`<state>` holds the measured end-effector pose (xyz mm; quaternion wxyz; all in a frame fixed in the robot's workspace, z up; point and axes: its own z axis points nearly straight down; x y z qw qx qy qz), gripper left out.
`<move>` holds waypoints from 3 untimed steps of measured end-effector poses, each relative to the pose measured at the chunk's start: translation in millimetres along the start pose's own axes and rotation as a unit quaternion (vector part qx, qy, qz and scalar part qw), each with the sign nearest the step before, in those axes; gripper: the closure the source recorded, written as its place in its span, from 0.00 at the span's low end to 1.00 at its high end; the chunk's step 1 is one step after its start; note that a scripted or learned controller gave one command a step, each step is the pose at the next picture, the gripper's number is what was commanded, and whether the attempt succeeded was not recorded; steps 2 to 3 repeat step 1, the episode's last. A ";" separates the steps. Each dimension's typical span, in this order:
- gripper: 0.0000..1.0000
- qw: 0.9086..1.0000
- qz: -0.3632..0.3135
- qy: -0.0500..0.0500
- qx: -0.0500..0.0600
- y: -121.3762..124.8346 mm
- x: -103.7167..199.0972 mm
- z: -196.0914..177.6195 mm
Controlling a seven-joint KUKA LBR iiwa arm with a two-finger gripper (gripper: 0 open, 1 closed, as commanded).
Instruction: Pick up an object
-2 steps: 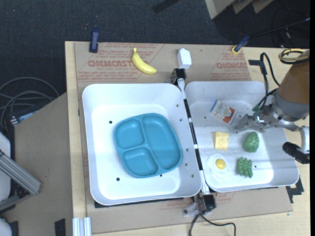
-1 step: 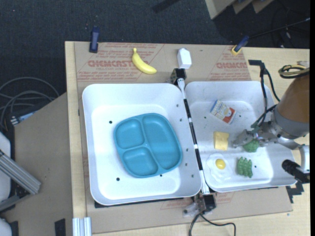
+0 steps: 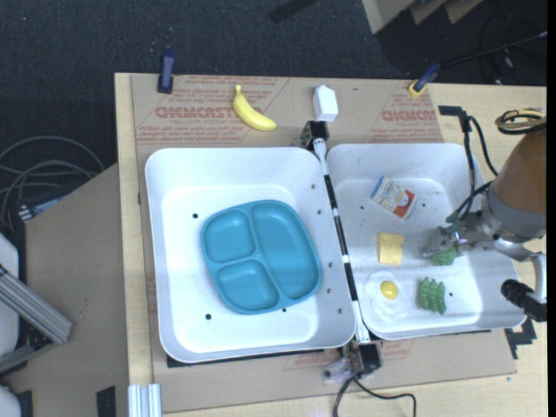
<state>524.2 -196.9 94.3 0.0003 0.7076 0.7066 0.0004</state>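
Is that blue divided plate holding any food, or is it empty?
Empty. The blue three-compartment plate in the left white bin shows only bare blue sections; the food items lie in the right bin.

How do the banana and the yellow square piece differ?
The banana is curved and lies on the board behind the bins; the square is flat and lies inside the right bin. The banana looks longer, the square more compact. Both are yellow.

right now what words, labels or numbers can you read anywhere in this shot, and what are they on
"CHEMCAST": red print on the brown board behind the left bin, left part clearest.
"CHEMCAST": printed again on the board behind the right bin, partly legible.
Smaller red lines around both: too blurred to read.
Small packet in the right bin: print too small to read.
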 end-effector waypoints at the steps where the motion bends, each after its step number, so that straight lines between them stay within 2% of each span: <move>1: 1.00 1.000 -0.001 0.001 0.001 15.6 68.6 9.6; 3: 1.00 1.000 -0.001 0.001 0.001 15.6 68.6 9.6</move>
